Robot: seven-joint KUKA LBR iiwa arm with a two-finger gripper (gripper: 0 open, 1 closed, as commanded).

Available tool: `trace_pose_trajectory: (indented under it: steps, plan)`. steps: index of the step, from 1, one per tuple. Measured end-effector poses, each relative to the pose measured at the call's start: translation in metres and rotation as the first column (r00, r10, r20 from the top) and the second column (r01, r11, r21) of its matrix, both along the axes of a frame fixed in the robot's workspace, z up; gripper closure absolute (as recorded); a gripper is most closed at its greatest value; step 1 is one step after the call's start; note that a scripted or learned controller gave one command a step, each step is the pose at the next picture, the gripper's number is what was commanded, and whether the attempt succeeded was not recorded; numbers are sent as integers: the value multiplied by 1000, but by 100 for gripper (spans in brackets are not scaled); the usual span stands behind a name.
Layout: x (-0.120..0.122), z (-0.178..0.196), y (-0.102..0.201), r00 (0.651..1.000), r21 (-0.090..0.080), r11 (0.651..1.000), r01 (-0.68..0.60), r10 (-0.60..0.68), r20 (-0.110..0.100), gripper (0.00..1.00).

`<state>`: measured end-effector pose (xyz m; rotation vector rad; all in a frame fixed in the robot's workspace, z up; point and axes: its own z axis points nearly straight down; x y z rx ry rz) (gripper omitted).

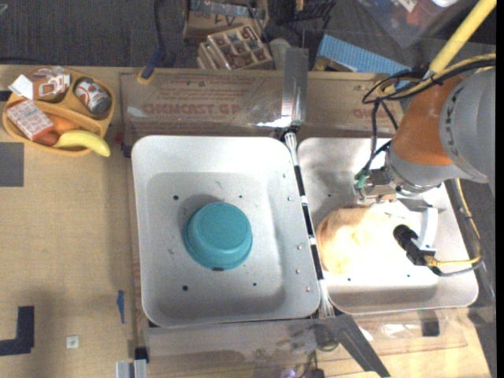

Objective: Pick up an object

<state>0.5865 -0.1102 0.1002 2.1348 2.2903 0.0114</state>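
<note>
**Arm low over the right bin, teal bowl in the left**

2 shallow white bins sit side by side on the bench. In the left bin (157,164), a teal bowl (219,235) lies upside down near the middle of the floor, clear of all 4 walls and well apart from the arm.

The grey arm with its orange band (421,128) reaches in from the right and bends down over the right bin (331,160). The gripper (376,189) hangs at the end of the wrist above the upper part of that bin; whether it is clenched or released cannot be told from this angle, and nothing can be seen held in it. Just below and to the left of it, a pale tan, rounded object (350,239) rests on the bin floor, washed out by glare, so its kind cannot be made out. A black cable (409,242) loops beside the wrist.

Off the bins, at the far left of the bench, a yellow tray (20,124) holds a banana (85,141) and small packaged items.
</note>
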Motion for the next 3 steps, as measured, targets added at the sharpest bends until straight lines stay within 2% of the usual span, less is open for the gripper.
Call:
trace_pose_trajectory:
  steps: [1, 2, 3]
  plan:
    - [0, 0, 0, 1000, 0, 1000, 0, 0, 0, 0]
    - [0, 10, -1, 1000, -2, 1000, 0, 0, 2, 100]
    - [1, 10, -1, 1000, -2, 1000, 0, 0, 2, 0]
